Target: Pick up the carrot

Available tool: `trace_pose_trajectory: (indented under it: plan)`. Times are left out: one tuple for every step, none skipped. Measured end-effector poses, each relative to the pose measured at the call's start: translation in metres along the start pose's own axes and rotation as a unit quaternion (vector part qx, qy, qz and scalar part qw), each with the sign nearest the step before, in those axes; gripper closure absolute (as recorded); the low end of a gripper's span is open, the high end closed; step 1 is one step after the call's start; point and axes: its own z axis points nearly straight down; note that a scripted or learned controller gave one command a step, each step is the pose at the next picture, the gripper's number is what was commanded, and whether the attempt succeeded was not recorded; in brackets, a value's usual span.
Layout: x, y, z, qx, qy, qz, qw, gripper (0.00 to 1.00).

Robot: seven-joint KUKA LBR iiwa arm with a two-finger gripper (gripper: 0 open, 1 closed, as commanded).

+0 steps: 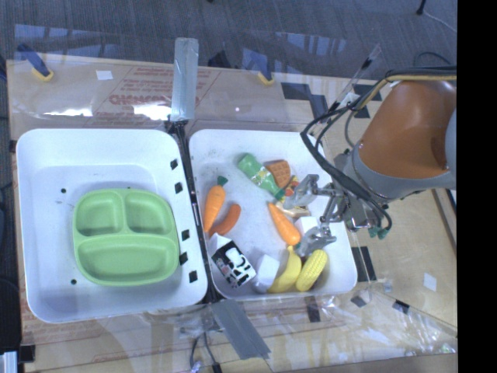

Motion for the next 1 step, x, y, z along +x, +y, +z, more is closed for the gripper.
trace_pose_trajectory:
  plan:
    - [-0.0481,-0.0352,0.1116,-0.002,0.006,0.011,0.9999,0.0]
